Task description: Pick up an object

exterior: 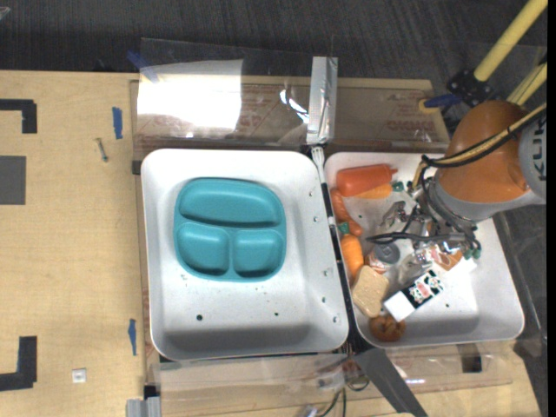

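At the near edge of the right bin [499,315], a brown round item [385,327] is lying against the front wall. Just behind it, a white box [416,294] with black and red print is resting tilted, and a tan bread slice [368,293] is sitting to its left. A carrot [351,253] is lying along the bin's left wall, beyond the slice. Further back, an orange block [365,180] is occupying the far left corner.

The arm [486,159] is reaching in from the right, its orange band sitting over the bin's far right part. The gripper [415,233] is hanging over the middle of the pile, just behind the white box, among cables and small parts; whether it is wide, narrow or gripping anything cannot be told from this view.

The left bin [165,311] is holding a teal tray [230,228] with three compartments, lying flat near its centre, well apart from the gripper.
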